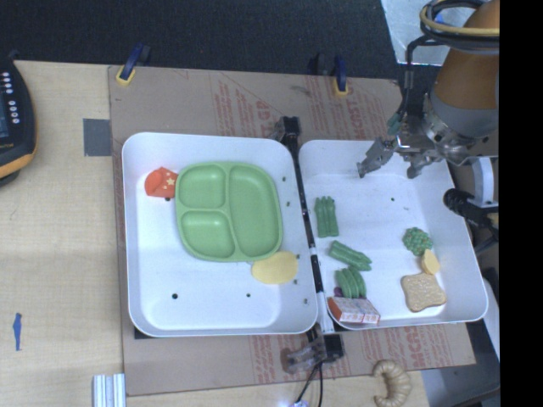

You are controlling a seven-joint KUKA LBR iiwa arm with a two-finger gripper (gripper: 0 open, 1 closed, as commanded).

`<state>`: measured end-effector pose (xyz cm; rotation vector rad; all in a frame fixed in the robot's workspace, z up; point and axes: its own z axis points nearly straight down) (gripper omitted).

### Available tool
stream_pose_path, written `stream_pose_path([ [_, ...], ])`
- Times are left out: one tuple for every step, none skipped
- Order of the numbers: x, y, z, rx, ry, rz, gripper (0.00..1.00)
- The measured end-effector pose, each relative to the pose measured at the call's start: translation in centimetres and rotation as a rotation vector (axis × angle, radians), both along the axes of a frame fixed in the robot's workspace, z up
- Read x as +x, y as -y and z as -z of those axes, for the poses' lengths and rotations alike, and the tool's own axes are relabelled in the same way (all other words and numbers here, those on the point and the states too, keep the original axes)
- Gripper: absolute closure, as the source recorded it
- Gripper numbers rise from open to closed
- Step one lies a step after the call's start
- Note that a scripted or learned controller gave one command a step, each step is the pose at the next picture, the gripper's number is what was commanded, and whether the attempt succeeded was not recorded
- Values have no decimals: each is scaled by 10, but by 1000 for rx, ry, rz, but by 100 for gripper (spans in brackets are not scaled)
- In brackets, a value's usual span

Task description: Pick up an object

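Seen from above, the end effector point(392, 166) hangs over the far end of the right bin point(386, 214), fingers spread and grasping nothing. Below it lie green beans point(327, 216), broccoli point(416, 241), toast point(422, 292) and a small carton point(355, 311). The left bin point(153, 278) holds a green plate point(229, 210), a red piece point(160, 182) and a yellow piece point(275, 268).

Lab bench point(68, 227) with clamped bins point(153, 312)

Bright even overhead light, soft short shadows, mild glare on white bins point(212, 316), edges perhaps slightly soft
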<state>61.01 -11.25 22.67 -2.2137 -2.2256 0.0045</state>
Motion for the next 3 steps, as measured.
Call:
stream_pose_path([
  [-71,-17,66,2,-11,1,0],
  [-116,-7,138,2,-10,2,0],
  [-132,-20,135,2,-2,2,0],
])
